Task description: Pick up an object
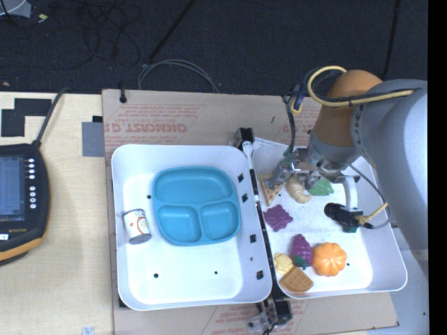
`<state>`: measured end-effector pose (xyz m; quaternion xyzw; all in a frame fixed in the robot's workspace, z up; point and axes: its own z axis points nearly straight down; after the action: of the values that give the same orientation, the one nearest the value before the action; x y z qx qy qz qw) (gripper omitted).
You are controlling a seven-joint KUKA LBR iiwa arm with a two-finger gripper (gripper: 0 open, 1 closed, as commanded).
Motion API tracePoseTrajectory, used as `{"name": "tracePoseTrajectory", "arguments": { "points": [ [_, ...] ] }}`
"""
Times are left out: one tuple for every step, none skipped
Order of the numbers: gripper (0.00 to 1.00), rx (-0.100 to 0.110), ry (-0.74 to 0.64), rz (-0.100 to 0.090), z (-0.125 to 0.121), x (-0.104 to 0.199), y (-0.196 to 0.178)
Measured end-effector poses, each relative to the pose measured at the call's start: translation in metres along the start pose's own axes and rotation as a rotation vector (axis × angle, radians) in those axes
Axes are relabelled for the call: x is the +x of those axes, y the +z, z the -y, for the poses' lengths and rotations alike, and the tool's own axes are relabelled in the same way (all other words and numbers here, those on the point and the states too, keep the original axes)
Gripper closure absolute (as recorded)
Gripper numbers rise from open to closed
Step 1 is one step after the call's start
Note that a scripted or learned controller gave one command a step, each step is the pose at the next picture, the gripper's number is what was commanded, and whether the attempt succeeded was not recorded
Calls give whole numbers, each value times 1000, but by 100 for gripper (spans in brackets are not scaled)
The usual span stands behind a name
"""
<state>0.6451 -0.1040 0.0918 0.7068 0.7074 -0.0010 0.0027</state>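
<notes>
Tan, croissant-shaped toy (299,190) lies at the back of the right bin (391,271), touching a green piece (322,186), right under my gripper (299,169). Whether it is open I cannot tell. I should centre over the toy alone, then descend straight.

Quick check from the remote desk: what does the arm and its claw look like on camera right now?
The arm is smooth grey, rounded and bulky, with an orange band above the wrist. A yellow cable loops over that band. The claw is a small metallic assembly with thin dark wiring around it; its details are too small to make out.
</notes>
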Motion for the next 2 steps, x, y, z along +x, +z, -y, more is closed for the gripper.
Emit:
{"name": "tracePoseTrajectory", "arguments": {
  "points": [
    [0,2,1,0,1,6,0],
    [0,-3,4,-2,0,-36,-79]
  ]
}}
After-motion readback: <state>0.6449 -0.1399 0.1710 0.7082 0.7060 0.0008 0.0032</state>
